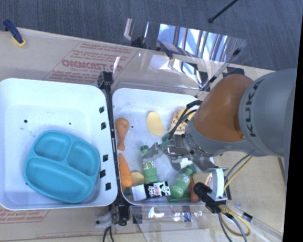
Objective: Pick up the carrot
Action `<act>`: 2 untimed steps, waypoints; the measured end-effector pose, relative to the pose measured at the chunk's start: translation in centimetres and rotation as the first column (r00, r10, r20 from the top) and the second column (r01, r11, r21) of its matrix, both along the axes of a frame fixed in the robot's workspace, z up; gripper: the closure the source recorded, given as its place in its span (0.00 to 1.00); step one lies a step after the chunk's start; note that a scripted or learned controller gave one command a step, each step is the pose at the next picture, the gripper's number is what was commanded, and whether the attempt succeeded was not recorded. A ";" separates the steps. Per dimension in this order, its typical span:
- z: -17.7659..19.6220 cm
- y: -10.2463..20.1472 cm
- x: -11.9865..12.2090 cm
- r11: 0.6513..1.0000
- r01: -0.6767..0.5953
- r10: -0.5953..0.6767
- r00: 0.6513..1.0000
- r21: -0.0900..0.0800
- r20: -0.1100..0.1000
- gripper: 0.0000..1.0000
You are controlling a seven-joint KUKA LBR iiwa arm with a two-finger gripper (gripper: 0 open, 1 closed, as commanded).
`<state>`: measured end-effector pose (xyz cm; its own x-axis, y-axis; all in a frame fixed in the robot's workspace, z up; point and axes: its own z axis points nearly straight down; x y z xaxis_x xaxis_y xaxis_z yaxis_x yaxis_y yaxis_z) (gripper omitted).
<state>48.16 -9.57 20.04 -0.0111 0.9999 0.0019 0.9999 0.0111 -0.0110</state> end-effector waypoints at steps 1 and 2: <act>-1.1 6.8 -0.5 0.971 -0.241 0.241 0.971 0.001 0.000 0.00; -8.3 -0.4 -0.5 0.936 -0.353 0.353 0.936 -0.005 0.008 0.00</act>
